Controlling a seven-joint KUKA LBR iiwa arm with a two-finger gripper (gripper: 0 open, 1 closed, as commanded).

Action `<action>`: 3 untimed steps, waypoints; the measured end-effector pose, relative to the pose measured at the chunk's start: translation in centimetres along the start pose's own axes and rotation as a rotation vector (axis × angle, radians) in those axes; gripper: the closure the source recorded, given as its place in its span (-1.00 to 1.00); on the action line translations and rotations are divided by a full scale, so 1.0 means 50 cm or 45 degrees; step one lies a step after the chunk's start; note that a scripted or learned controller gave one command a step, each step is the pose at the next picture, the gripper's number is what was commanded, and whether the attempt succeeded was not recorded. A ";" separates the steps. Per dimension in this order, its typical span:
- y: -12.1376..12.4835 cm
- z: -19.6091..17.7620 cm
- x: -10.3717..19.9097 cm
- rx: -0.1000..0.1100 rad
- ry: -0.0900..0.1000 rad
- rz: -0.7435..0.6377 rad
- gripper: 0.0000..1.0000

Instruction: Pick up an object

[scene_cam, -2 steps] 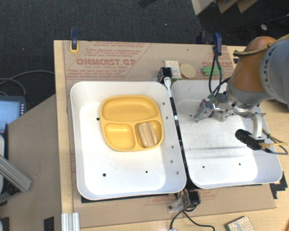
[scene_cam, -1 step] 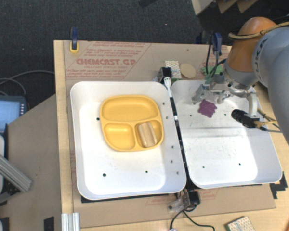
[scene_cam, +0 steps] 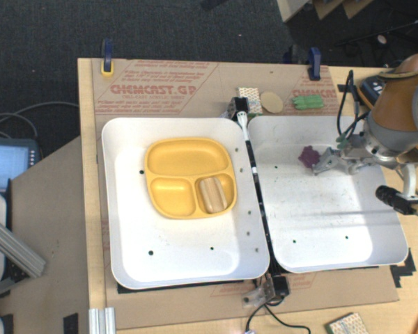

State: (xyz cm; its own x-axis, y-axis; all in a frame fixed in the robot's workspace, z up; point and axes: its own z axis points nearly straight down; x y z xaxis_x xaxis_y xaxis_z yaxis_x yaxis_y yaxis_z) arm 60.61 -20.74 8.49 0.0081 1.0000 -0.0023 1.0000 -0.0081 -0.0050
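— So, where's the thing to pick up?

— In the right bin (scene_cam: 348,249), near its far edge — a small purple object (scene_cam: 308,156), lumpy in outline. The gripper (scene_cam: 323,164) sits low just beside it, on its right, fingertips pointing at it.

— Holding it?

— No, nothing shows between the fingers. Whether the jaws are spread or closed I cannot tell at this size.

— How would it handle?

— My guess: light, maybe soft or rubbery, so easily nudged across the smooth bin floor. Best taken across its middle from above, squarely, or it may squirt sideways.

— And the left bin (scene_cam: 125,207)?

— A yellow divided plate (scene_cam: 174,160) with a tan block (scene_cam: 210,193) in one compartment — well apart from the arm.
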 end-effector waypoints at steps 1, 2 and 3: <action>0.126 -0.002 0.115 -0.015 0.004 -0.018 -1.00; 0.031 -0.003 -0.027 -0.009 0.020 -0.009 -1.00; 0.126 -0.002 0.053 -0.015 0.000 -0.017 -1.00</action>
State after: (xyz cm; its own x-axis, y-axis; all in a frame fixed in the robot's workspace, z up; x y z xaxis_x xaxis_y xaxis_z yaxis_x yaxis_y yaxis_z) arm 66.94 -18.16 8.55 -0.0055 1.0000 -0.0020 1.0000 0.0055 0.0066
